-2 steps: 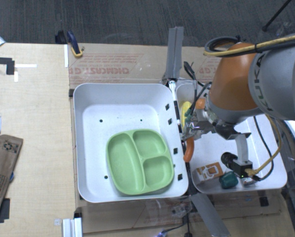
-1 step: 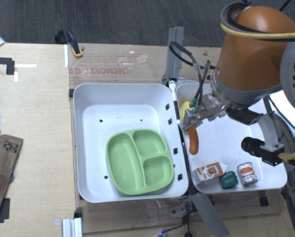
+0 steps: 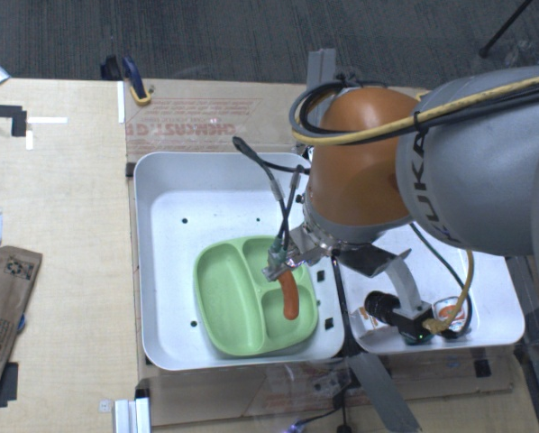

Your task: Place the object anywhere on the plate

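A light green divided plate (image 3: pixel 238 305) lies in the left white bin (image 3: pixel 161 242), toward its front right. An orange sausage-shaped object (image 3: pixel 289 298) hangs upright over the plate's right compartment, its top end between the fingers of my gripper (image 3: pixel 281 269). Its lower end is at or just above the plate surface; I cannot tell whether it touches. The big orange wrist and grey arm cover the area above and to the right of the gripper.
The right white bin (image 3: pixel 495 327) lies mostly under the arm. Cables run from the wrist down over the left bin's back right. A cardboard sheet (image 3: pixel 197 120) lies behind the bins, and a brown paper bag (image 3: pixel 4 305) sits at the far left.
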`<state>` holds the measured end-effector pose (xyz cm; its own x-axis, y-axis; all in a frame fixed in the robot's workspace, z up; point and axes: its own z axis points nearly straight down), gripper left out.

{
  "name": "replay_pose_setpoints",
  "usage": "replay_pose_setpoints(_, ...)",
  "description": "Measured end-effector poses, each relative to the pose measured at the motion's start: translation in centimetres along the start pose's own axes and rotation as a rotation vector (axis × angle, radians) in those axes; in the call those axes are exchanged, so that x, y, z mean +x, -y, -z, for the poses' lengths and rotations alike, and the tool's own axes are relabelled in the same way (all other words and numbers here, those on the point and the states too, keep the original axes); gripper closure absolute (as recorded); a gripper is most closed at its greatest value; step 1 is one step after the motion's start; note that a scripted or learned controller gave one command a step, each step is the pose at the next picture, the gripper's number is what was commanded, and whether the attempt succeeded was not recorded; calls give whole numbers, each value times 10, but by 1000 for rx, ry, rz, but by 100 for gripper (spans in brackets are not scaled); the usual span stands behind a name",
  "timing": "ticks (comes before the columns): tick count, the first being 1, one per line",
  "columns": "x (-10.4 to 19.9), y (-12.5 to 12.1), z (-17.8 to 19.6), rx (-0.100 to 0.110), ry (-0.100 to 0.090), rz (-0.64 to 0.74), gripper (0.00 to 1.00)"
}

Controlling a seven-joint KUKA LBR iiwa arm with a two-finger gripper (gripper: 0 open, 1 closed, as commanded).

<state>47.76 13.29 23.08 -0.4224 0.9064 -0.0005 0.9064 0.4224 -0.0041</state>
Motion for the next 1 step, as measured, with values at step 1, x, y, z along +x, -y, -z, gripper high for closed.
replay_pose_setpoints(1, 0, 0, 0, 0, 0, 0, 0)
